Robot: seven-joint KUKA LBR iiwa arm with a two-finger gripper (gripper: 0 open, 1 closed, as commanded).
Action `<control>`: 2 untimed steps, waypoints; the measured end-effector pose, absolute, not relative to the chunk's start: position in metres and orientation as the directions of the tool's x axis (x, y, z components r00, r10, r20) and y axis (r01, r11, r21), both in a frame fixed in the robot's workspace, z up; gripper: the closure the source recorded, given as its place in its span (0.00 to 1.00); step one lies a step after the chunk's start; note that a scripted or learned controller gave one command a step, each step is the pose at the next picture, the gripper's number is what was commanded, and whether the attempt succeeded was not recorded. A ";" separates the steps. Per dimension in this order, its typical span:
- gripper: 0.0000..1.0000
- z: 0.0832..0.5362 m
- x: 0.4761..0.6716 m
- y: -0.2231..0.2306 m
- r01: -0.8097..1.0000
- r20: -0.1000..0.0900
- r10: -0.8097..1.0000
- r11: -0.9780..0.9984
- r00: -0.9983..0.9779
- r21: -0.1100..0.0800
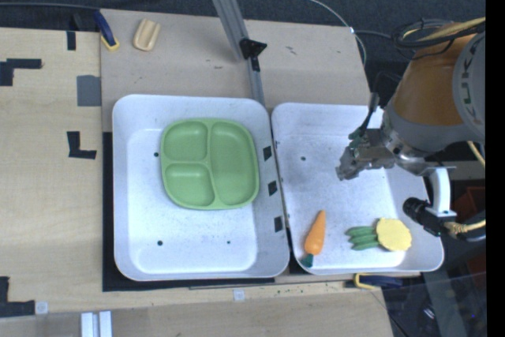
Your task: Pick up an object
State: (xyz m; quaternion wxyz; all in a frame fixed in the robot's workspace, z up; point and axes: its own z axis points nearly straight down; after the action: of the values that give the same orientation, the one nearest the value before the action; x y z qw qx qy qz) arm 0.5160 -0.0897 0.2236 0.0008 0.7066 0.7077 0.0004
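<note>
Camera view has the gripper (353, 163) hanging over the right bin (331, 122), roughly mid-bin, with bare white floor under it. Can't tell how it's set from this slant — the tip is a dark blur. Nothing visibly caught in it, so I'd call the pick not yet done. Candidates all sit along the near edge of the right bin: a toy carrot (315, 232), orange with a green end, lying on the floor near the divider side; next to it toward the arm side a green bean pod (362, 236), touching or tucked just under a yellow ruffled piece (393, 234) — could be a toy chip or pasta, too small to say. Gripper is well apart from all three, carrot being about as near as the others. Left bin (130, 170) holds a green divided plate (210, 162), three compartments, nothing in them; it sits toward the far half of that bin. My read: approach stage only. What's left is moving over one item, descent, closing, lift. The carrot looks like the easiest grab since it lies clear of the others.
</note>
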 end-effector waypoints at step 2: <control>1.00 0.213 0.567 0.014 1.000 0.001 1.000 0.007 -0.007 -0.002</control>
State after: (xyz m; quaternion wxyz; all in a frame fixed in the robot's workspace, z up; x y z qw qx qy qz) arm 0.5675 0.0138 0.2134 -0.0010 0.7047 0.7095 -0.0002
